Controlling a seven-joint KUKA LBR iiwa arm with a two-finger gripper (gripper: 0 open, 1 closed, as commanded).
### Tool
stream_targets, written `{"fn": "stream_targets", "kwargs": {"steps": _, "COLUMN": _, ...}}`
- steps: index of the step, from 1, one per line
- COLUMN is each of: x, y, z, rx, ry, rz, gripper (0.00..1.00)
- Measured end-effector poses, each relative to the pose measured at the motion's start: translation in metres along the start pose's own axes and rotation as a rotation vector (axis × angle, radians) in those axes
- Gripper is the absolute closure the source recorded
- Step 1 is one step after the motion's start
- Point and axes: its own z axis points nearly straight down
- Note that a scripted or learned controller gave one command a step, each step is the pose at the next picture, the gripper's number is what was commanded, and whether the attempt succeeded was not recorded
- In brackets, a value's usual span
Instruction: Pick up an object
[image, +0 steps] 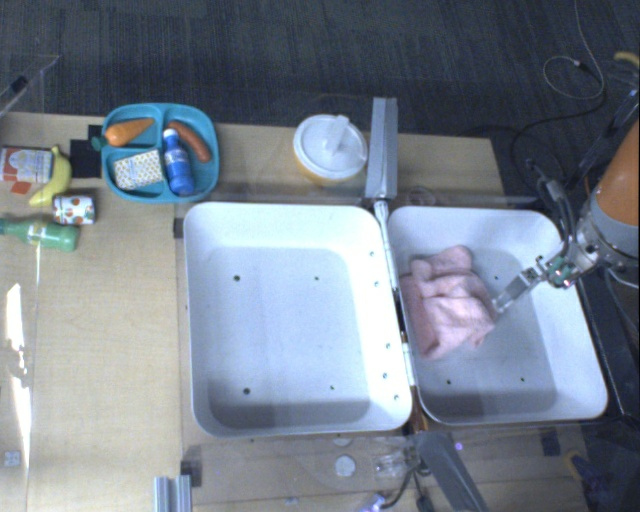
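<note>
Pink cloth (448, 300) crumpled in right bin (570, 390), gripper (505, 295) touching it, finger spread unclear

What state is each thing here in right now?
Pink cloth: crumpled, lying in the right bin.
Gripper: lowered to the cloth's right edge.
Left bin: sitting beside the right bin.
Blue tray: holding toy food.
White lidded cup: closed, upright.

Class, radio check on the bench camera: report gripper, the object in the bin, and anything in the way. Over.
Gripper low in right bin, fingertips at pink cloth's right edge. Cloth lying bunched on bin floor, not lifted. Nothing in the way.
</note>
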Motion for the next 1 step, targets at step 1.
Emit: {"fn": "stream_targets", "kwargs": {"steps": 1, "x": -0.0043, "y": 0.0200, "z": 0.0937, "rx": 0.003, "ry": 0.004, "rz": -0.042, "gripper": 0.00}}
